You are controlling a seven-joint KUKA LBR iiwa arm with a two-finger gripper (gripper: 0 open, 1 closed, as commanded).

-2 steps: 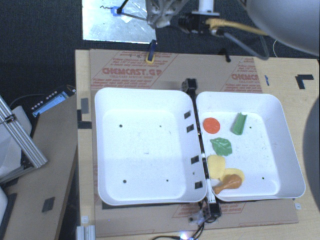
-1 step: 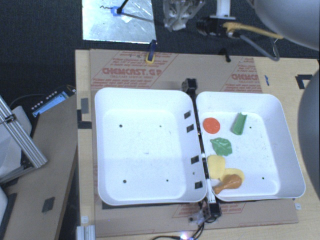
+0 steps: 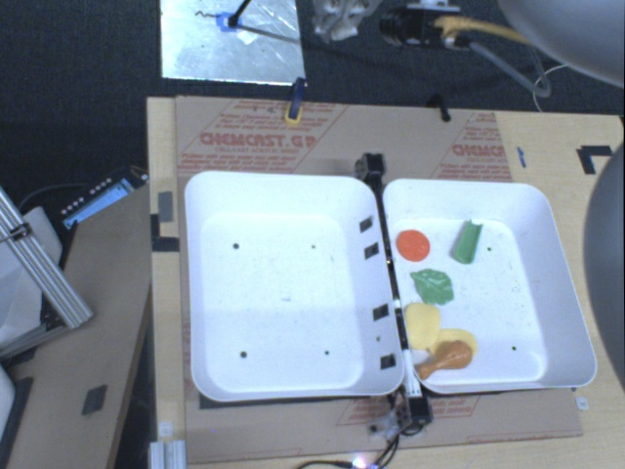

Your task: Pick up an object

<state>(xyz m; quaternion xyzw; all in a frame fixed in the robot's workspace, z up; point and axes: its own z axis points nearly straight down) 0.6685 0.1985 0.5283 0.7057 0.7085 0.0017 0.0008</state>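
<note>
**Five small things wait in the right bin, gripper high at the top edge**

Camera view: two white bins lie side by side on a brown board. The left bin shows small dark dots on its floor. The right bin holds all the objects, gathered in its left half. An orange-red disc lies at about 10 o'clock from the middle of the bin. A green block stands at 3 o'clock of the disc, near it but apart, slightly tilted. A green leaf-like piece lies at 6 o'clock of the disc. Below it, a pale yellow piece lies close to the left wall. A brown-orange piece touches the yellow piece at its 5 o'clock side.

The gripper appears at 12 o'clock of the picture, well apart from both bins, over the dark floor. It is blurred, so one cannot tell how it is set, and nothing is seen in it.
</note>
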